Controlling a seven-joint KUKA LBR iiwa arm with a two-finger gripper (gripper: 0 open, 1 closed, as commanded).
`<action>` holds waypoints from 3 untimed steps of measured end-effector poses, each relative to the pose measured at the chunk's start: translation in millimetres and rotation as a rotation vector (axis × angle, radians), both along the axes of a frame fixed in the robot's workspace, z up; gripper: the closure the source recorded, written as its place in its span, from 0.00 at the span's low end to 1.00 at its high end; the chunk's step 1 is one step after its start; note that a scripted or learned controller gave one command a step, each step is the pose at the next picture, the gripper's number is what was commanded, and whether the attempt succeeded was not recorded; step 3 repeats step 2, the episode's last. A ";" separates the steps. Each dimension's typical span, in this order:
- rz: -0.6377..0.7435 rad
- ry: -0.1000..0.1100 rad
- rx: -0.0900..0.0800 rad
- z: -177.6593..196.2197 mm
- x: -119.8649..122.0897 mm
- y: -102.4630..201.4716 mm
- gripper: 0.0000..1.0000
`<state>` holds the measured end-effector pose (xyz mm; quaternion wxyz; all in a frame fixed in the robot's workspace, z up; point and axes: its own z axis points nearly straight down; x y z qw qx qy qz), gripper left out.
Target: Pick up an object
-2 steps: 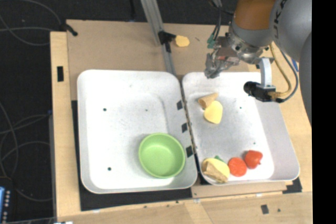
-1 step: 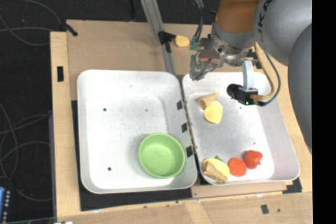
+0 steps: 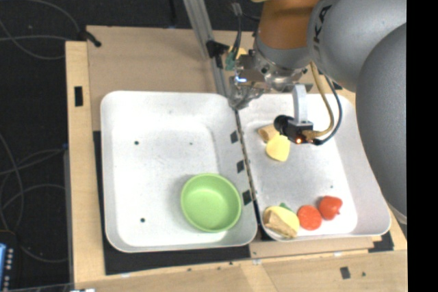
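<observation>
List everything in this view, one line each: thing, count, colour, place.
left bin: 1, white, on the bench
right bin: 1, white, beside the left bin
green bowl: 1, green, left bin, near corner by the divider
yellow item: 1, pale yellow with a tan end, right bin, far half
tan item: 1, yellow-tan, right bin, near corner by the divider
orange item: 1, orange-red, right bin, near edge
red item: 1, red, beside the orange item
bench: 1, tan, under both bins
metal rail: 1, grey, slanting behind the bins
arm: 1, grey with orange band, from the right
gripper: 1, over the divider's far end
</observation>
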<state>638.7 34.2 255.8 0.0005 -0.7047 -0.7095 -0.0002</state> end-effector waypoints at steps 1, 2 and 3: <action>0.000 0.002 -0.001 -22.8 -7.2 50.7 1.00; -0.004 0.000 0.001 -21.5 -6.7 48.8 0.00; -0.004 0.000 0.001 -21.5 -6.7 48.8 0.00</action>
